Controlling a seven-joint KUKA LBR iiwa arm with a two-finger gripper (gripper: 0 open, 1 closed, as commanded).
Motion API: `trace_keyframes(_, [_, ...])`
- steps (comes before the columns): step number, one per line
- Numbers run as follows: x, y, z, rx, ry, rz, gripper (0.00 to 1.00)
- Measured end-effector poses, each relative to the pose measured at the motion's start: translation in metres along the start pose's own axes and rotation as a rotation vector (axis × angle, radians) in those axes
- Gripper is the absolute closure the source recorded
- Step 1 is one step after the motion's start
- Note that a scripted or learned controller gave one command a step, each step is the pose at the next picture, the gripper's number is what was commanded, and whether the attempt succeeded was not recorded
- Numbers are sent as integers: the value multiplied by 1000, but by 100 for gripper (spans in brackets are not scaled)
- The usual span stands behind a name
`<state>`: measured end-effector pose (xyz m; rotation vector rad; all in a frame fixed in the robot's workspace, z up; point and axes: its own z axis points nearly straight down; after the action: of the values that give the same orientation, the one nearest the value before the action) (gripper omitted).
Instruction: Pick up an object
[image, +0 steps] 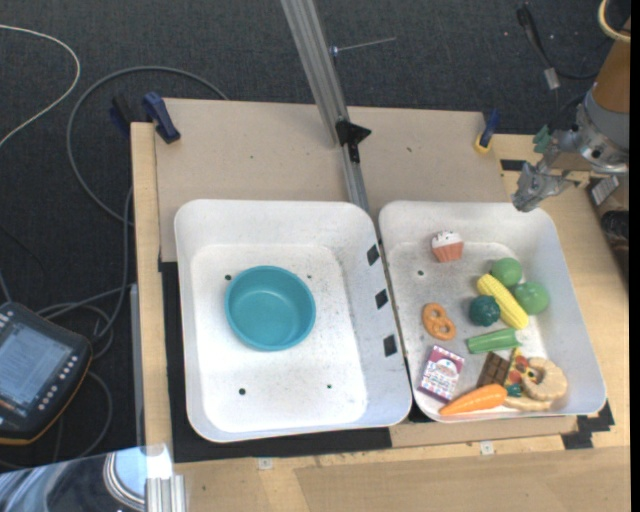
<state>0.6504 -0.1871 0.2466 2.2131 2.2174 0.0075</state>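
The two-finger gripper (530, 192) is located at roughly two o'clock in the camera view, above the far right corner of the right-hand shallow white bin (575, 300). Nothing is seen between its fingers; whether they are spread or closed cannot be told at this size, and no grasp is recorded.

The candidate objects are all gathered in the right bin. A small pink-and-white toy cupcake (447, 246) lies at twelve o'clock of the group, well apart from the rest. A yellow plastic banana (502, 300) is pressed between two green round fruits (520, 285), with a dark teal ball (485, 311) just beside it. An orange pretzel-shaped ring (438, 320) lies at nine o'clock. At six o'clock a pink printed card packet (441, 373), an orange plastic carrot (474, 400), a green stick-shaped piece (492, 341) and a brown biscuit-like toy (535, 380) are crowded together, touching.

The left-hand white bin (200, 240) holds a turquoise round bowl (270, 307).

Risks are judged as follows: a descent into the crowded six o'clock cluster is likely to nudge neighbours or close on two items; rounded fruits may slip out; a descent from the present position may strike the bin's raised rim.
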Motion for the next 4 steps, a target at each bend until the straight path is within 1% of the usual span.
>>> trace_keyframes(1, [46, -13, 6, 22, 10, -2, 100])
trace_keyframes(2, [98, -42, -3, 26, 11, -3, 100])
trace_keyframes(3, [160, -62, -4, 28, 11, -4, 100])
trace_keyframes(4, [210, -85, -12, 31, 10, -4, 100])
